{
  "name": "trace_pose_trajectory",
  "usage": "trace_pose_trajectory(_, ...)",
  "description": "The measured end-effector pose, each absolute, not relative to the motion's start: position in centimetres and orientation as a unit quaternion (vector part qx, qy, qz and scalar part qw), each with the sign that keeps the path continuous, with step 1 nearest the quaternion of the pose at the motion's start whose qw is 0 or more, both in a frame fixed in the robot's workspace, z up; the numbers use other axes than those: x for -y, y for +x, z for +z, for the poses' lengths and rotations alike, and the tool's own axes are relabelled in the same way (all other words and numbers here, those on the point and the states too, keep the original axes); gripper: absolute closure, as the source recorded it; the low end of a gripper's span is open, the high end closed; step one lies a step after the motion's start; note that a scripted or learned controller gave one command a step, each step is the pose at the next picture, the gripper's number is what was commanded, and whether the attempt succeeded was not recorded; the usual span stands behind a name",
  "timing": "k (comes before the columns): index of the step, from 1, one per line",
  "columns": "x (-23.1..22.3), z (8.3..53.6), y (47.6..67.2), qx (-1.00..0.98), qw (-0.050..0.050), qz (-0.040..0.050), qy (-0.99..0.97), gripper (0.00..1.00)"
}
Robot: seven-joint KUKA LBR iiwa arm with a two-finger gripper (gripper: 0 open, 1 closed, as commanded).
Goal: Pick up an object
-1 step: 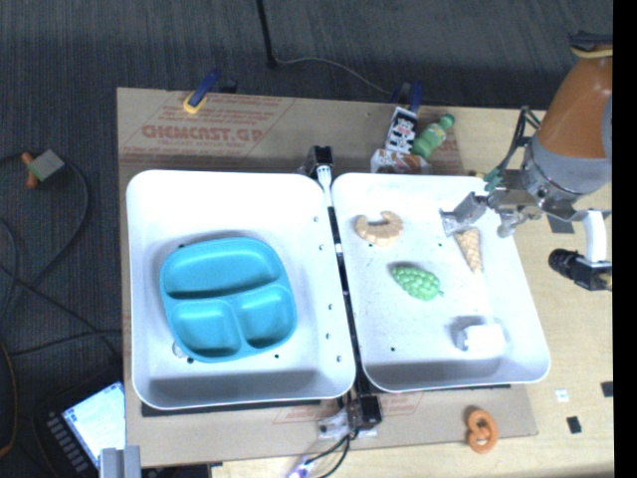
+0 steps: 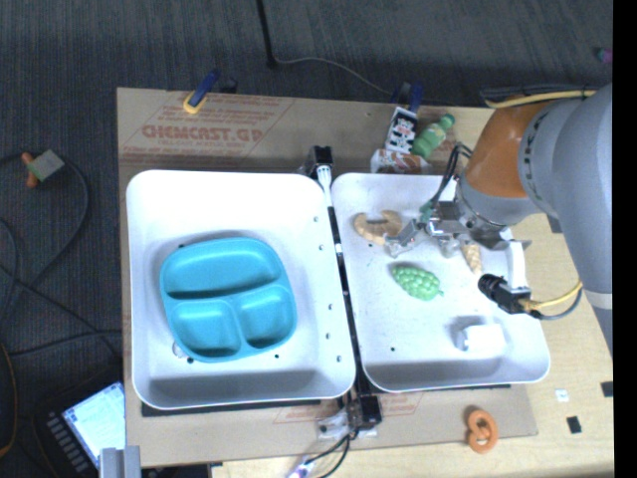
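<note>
1. Dark grey carpet surrounds a brown cardboard-topped bench; from my remote seat I see two white bins side by side on it.
2. Gripper sits low in the right bin, near its upper left part. I cannot tell how the fingers stand; nothing is visibly between them.
3. Just left of the gripper lies a tan curved object, close to or touching the tip; contact unclear.
4. Below the gripper, apart from it, lies a green bumpy object, like a bunch of grapes.
5. A small white block lies near the bin's lower right corner.
6. A small tan piece shows just under the wrist.
7. Left bin holds a blue divided tray.
8. Outside the bins: an orange ring on the bench's near edge, a green toy at the far edge.
</note>
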State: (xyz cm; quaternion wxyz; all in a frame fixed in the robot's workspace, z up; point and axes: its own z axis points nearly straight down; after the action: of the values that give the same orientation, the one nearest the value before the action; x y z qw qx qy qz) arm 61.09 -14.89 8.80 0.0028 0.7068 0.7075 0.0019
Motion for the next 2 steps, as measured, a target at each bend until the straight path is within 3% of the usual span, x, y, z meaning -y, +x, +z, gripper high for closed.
trace_pose_trajectory(1,12.4,9.0,58.0,-0.707,0.000,-0.0003,0.707,0.00)
trace_pose_trajectory(2,12.5,10.1,58.0,-0.707,0.002,0.0001,0.707,1.00)
